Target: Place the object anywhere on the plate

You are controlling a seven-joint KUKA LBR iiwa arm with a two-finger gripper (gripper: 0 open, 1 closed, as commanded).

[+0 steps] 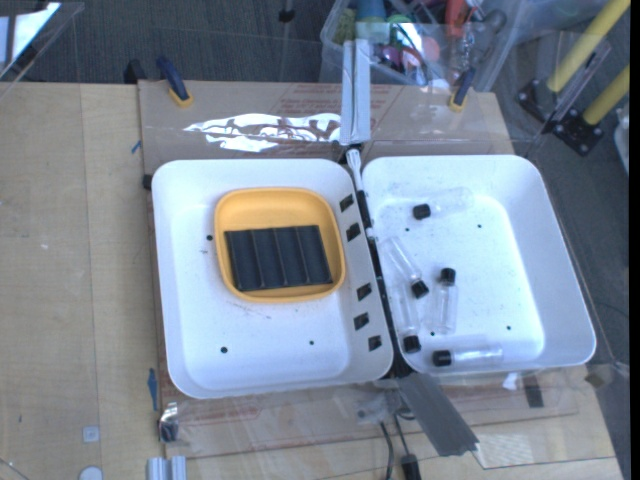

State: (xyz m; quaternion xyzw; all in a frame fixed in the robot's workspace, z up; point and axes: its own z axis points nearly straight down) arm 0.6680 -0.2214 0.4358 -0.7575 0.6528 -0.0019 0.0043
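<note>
Closest to the lens: grey metal bracket (437, 415) at the bench's front edge, below the seam between the two bins, with cables beside it. Just behind it, right bin (560, 268) holds several clear vials with black caps. One vial (468, 354) lies flat along the front wall, another (445, 298) sits mid-bin, a third (403, 265) lies slanted near the seam wall, and a fourth (445, 204) is toward the back. There is also a black cap (410, 344) at the front-left corner; can't tell if a body is attached. Left bin (180, 298) has the yellow plate (280, 200) roughly centred, and a black ribbed slab (278, 258) lies flat in its well. A row of small black tabs (358, 268) runs along the seam. Pincer state: cannot tell from this shot, neither how far open it is nor whether it has hold of anything. Progress, my read: if the object is one of the vials, nothing is done, since all of them are in the right bin, well apart from the plate, and pick, carry and release are all left. If the object is the ribbed slab, it is already on the plate and the task looks finished. The task line doesn't say which. I lean vial, so not started.
</note>
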